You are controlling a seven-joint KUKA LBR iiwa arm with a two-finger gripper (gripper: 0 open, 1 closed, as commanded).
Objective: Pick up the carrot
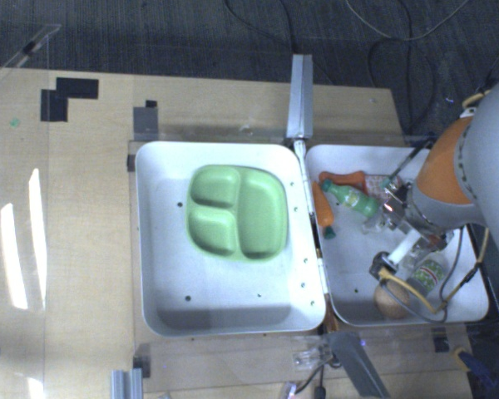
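The orange carrot [323, 207] lies along the left wall of the right bin [349, 302], pointing toward the front. A second orange piece [348, 177] lies near the bin's back wall, just above a clear bottle with a green cap and label [351, 198]. My gripper [392, 199] hangs over the middle of the right bin, at the bottle's right end and well to the right of the carrot. Nothing shows between the fingers, and the wrist hides how they stand.
A green divided plate [237, 211] sits in the left bin [158, 298]. In the right bin's front right corner are a green-labelled can [430, 273] and a tan round thing [389, 302]. A metal divider [300, 98] stands between the bins at the back.
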